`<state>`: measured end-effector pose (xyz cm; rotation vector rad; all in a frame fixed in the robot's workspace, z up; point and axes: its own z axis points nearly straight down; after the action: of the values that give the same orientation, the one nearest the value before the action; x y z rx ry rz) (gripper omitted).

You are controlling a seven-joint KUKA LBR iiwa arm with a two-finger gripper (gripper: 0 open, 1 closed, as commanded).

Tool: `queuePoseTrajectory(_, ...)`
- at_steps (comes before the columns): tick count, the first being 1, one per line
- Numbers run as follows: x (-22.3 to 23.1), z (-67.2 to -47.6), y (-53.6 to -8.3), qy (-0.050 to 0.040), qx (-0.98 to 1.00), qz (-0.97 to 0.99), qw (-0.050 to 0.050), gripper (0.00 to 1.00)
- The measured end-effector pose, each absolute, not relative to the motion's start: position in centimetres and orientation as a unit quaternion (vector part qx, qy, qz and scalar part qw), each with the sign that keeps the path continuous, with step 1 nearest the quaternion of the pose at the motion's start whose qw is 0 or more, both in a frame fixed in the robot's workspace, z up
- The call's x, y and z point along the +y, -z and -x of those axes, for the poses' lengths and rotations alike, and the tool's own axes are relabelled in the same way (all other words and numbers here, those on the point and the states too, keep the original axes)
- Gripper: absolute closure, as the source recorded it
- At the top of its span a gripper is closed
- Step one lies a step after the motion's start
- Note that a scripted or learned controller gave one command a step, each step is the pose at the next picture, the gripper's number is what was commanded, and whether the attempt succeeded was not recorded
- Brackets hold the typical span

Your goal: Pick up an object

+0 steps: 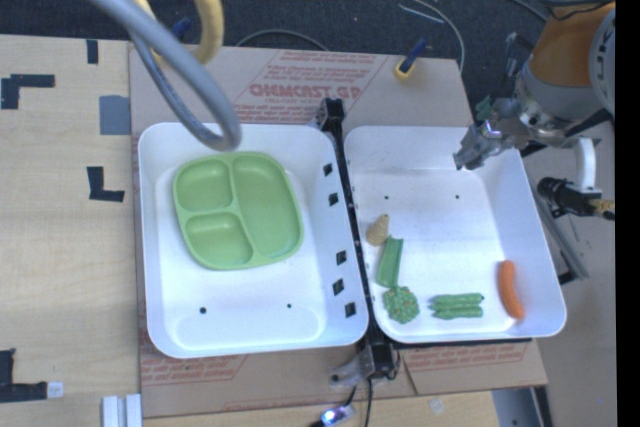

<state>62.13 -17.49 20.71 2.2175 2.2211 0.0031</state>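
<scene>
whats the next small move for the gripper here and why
Probably travel toward the near side of the right bin and settle above one item, perhaps the orange carrot. The gripper sits by the bin's far edge with nothing visibly between its fingers, while all the food lies along the near side.

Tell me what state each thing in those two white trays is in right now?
Green three-compartment plastic plate: flat in left white bin.
Orange toy carrot: lying by right white bin's right wall.
Green toy broccoli: resting loose.
Grey two-finger gripper: over right bin's upper edge, carrying nothing visible.
</scene>
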Motion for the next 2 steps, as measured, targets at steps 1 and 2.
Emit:
queuePoseTrajectory(1,-16.7,-62.4,-26.8,-0.0015,0.708,-0.706,0.002,1.0)
queuePoseTrajectory(2,-11.1,-62.0,-26.0,0.0004,0.709,-0.705,-0.001,1.0)
